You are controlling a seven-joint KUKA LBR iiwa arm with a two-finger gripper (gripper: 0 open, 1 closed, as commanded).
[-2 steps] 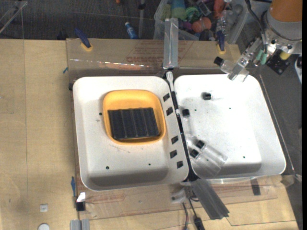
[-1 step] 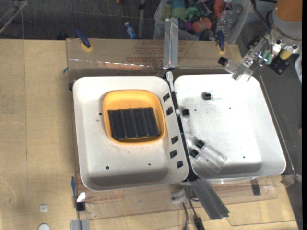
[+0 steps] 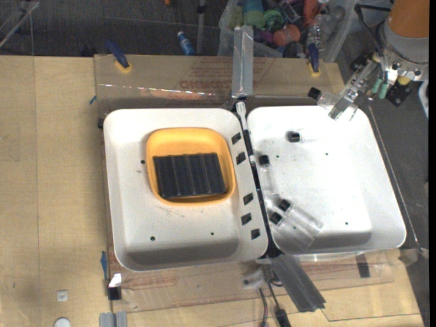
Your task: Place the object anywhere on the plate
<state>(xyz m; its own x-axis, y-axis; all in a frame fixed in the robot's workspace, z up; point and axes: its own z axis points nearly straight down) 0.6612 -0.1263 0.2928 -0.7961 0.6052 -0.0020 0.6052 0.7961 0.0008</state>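
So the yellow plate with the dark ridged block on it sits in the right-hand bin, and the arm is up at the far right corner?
Not quite: the camera view shows the yellow plate, with the dark ridged block on it, in the left bin, not the right. The arm's gripper is indeed at the far right corner.

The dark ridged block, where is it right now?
The dark ridged block lies on the yellow plate in the left bin, beside the centre divider.

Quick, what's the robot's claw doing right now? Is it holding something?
Gripper: above the right bin's far edge; cannot be told whether it is open or closed, and nothing is seen held.
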